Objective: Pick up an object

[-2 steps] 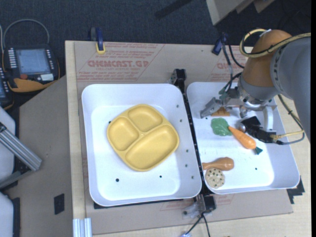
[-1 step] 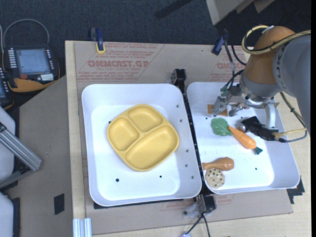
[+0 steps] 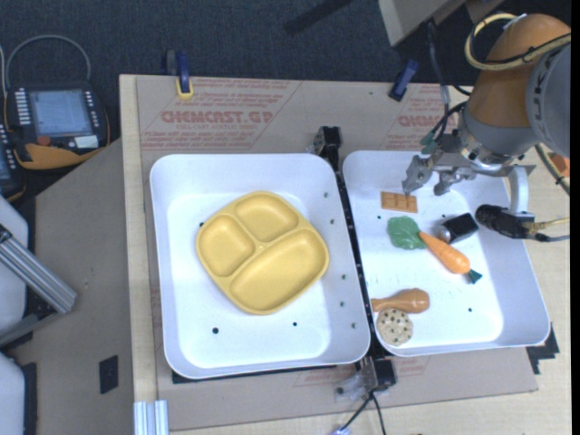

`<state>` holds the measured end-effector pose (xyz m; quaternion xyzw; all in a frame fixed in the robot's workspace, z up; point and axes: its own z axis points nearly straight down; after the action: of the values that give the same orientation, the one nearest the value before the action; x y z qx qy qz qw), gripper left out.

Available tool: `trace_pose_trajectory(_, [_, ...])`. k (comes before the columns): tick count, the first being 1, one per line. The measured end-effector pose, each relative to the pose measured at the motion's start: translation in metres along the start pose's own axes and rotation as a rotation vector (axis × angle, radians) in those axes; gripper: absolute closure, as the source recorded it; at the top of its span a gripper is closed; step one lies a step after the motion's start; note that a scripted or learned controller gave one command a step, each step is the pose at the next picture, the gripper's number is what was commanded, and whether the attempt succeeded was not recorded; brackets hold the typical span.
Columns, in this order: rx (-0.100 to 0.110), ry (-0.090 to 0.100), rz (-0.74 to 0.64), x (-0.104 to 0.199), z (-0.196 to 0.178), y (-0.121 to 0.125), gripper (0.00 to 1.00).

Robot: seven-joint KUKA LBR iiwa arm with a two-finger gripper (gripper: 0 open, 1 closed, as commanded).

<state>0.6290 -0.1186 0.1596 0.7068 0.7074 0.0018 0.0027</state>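
Observation:
My gripper point(image 3: 428, 179) hangs over the back of the right bin point(image 3: 512, 320), fingers open and nothing between them. Just in front of it and a little left lies a small tan cracker point(image 3: 399, 202). Nearer the front are a green leafy piece point(image 3: 404, 233) and an orange carrot point(image 3: 446, 252) touching it. A small black block point(image 3: 459, 227) lies just behind the carrot. A brown drumstick point(image 3: 403, 302) and a speckled cookie point(image 3: 394, 326) rest near the bin's front left corner.
The left bin point(image 3: 168, 270) holds a yellow divided plate point(image 3: 263, 250) at its middle. Black clamps sit on the ridge between the bins at back point(image 3: 327, 140) and front point(image 3: 381, 372). The arm's orange band point(image 3: 512, 71) rises at the back right.

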Motion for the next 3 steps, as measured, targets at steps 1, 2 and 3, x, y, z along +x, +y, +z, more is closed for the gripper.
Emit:
trace_pose_trajectory(1, [0.0,0.0,0.0,-0.002,-0.043,0.001,1.0])
trace_pose_trajectory(2, [0.001,0.0,0.0,-0.002,-0.071,0.002,1.0])
trace_pose_trajectory(3, [0.009,0.003,-0.003,0.05,-0.06,-0.015,1.0])
